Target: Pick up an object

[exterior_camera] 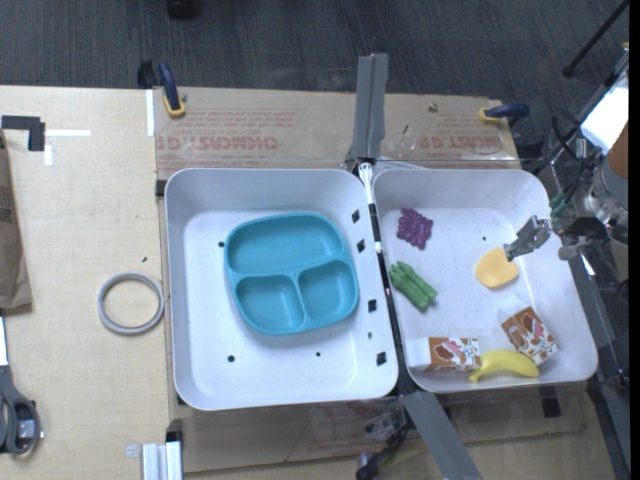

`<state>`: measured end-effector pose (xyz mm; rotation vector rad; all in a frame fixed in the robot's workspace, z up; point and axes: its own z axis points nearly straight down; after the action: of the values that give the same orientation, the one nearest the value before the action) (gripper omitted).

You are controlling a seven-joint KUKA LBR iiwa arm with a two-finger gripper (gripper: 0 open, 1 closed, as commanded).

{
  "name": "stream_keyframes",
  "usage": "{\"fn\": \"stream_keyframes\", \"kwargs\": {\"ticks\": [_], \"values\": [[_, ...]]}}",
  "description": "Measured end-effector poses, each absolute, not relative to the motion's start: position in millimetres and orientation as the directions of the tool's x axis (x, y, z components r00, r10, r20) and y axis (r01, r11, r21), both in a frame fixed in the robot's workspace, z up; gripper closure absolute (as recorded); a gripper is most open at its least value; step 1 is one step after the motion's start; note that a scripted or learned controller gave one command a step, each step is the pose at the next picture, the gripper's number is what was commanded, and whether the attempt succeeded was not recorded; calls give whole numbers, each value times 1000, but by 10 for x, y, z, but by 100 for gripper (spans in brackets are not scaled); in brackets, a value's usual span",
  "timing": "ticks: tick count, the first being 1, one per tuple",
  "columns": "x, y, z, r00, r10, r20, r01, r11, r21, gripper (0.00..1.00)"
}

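Since the jaws (524, 242) hang just beside the upper right edge of the yellow piece (496, 269) in the right bin (470, 183), I judge that this piece is the one to pick up. Whether the jaws stand open or closed I cannot tell, because they look small and blurred from above; nothing is visibly held between them.

To do the step well, the arm should bring the jaws straight over the middle of the yellow piece, not over its rim, and come down with one finger on each side before closing. A grasp at the edge would probably push the piece away on the smooth white floor.

The yellow piece is a rounded, flat-looking form with a soft orange-yellow colour, perhaps a toy food. It lies alone, well apart from the green vegetable (413, 285) and the purple grapes (414, 227), and near the small carton (528, 335).
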<state>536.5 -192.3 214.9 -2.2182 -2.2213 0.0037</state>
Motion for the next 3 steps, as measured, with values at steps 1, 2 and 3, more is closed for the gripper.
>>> {"fn": "stream_keyframes", "kwargs": {"ticks": [1,2,3], "values": [[5205,-1294,1254,-67,998,1,998,67,-4,0],[5861,-1506,916,-262,965,-1,965,262,0,0],[5840,-2202,1336,-487,873,-4,873,487,2,0]]}}
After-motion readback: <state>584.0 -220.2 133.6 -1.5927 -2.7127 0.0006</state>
